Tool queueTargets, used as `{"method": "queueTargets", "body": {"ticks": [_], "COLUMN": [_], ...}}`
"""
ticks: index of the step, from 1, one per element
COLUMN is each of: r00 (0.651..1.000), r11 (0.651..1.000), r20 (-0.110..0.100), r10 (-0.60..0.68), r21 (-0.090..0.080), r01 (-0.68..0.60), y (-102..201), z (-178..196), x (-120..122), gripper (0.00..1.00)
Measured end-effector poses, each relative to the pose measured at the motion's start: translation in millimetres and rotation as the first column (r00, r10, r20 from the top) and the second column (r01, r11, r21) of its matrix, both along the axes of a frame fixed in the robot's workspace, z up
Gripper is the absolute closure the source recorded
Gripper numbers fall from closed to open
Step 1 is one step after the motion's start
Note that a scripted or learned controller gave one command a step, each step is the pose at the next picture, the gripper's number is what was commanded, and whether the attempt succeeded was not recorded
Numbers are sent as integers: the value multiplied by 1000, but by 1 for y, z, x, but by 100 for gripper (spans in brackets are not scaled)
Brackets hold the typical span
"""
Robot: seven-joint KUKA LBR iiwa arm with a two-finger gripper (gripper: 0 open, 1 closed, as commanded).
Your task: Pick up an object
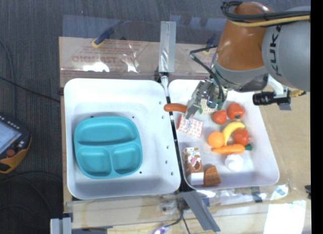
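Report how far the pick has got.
Done: the arm has reached into the right bin, and the tool sits low at its upper left, near the hot dog and a patterned packet. In hand: nothing visibly held. Left: grasping and lifting something. The banana, orange and carrot lie in the bin; the teal tray sits in the left bin.

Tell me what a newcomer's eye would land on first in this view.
Probably the big orange-banded arm reaching in from the right, its gripper low over the upper left part of the right bin. Next, the cluster of bright toy food there: a yellow banana, an orange, a carrot and tomatoes. Then the teal divided tray lying alone in the left bin.
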State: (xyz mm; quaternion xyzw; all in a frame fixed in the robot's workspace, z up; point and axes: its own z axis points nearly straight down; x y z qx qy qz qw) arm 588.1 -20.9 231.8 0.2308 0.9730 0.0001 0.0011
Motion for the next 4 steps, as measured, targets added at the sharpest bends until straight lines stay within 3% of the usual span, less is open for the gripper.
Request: {"method": "queueTargets", "body": {"ticks": [1, 2, 4], "r00": [988, 997, 997], "r11": [988, 997, 997], "r20": [0, 1, 7], "r10": [154, 75, 77], "r21": [-2, 0, -5], "r01": [-154, -75, -77], "y": [-78, -12, -11], "z": [-20, 18, 38], "x": [71, 62, 63], "gripper": [100, 100, 100]}}
